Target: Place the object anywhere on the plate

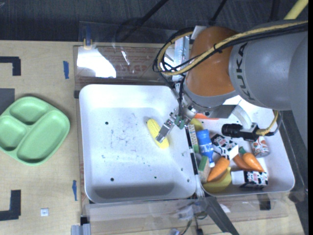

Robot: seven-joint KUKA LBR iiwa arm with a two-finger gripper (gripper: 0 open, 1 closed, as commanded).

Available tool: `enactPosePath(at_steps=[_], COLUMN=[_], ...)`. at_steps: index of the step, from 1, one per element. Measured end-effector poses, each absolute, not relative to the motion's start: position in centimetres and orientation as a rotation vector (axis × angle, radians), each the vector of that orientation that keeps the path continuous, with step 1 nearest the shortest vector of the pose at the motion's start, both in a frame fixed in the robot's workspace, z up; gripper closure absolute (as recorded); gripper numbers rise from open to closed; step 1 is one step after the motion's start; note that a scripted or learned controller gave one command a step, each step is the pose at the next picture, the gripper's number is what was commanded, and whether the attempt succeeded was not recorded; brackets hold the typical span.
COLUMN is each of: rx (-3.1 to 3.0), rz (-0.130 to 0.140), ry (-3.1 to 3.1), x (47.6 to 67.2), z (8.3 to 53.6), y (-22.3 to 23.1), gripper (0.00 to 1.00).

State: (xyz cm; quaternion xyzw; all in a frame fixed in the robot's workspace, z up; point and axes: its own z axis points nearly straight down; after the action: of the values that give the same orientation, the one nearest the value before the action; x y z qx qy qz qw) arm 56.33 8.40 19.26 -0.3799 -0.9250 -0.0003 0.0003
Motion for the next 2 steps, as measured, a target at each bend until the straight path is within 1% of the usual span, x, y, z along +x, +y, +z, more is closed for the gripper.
enactPosePath(at_steps=[2], rx=[-1.193], rz=[-0.001], ry=[-2.905], x=[56.33], z=[19.26], y=[8.4], gripper=[0.0])
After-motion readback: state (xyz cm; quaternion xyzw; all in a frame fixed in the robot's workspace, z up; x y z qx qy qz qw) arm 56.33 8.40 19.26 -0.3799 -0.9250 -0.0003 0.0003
